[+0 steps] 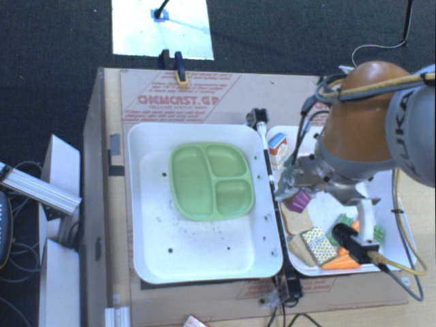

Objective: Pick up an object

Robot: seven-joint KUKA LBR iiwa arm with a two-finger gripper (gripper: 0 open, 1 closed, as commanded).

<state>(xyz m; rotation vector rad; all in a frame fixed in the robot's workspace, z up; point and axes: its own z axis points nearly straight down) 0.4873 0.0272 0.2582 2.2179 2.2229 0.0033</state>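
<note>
Arm over the right bin [297,259] of two shallow white plastic bins on a cardboard-covered surface [197,94].
The left bin [146,182] holds a smooth green three-compartment tray [210,180], rounded at its corners. The right bin holds a purple piece [300,199] near its left wall, a speckled flat block [318,244] and an orange carrot-shaped piece [340,261] toward its near edge. The tool [294,182] hangs just beside the purple piece; its state cannot be told.
</note>
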